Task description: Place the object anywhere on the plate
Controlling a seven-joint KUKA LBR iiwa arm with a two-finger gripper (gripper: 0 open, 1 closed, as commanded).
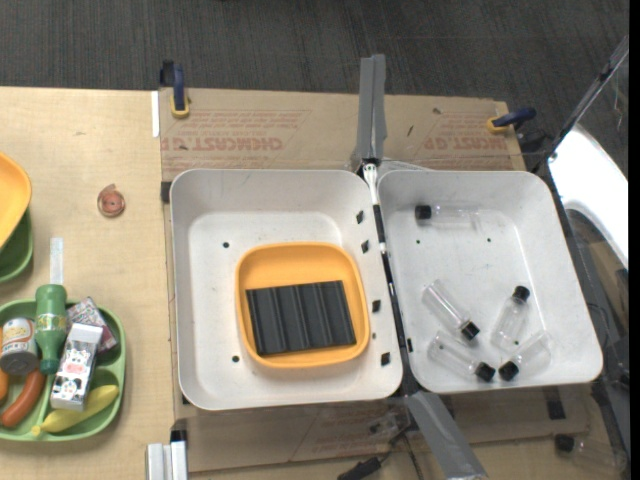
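Observation:
An orange plate (300,265) lies in the middle of the left white bin (200,268). A dark grey ribbed rectangular object (301,317) rests flat on the plate, covering most of its floor. The right white bin (540,228) holds several clear plastic vials with black caps: one (445,213) at its far left, one (450,311) near the middle, others (512,313) toward the near right corner.
A green tray (100,393) with toy food, a small bottle and a carton sits at the bench's left. An orange dish (12,203) pokes in at the left edge. Clamps (176,88) hold the cardboard sheet behind the bins.

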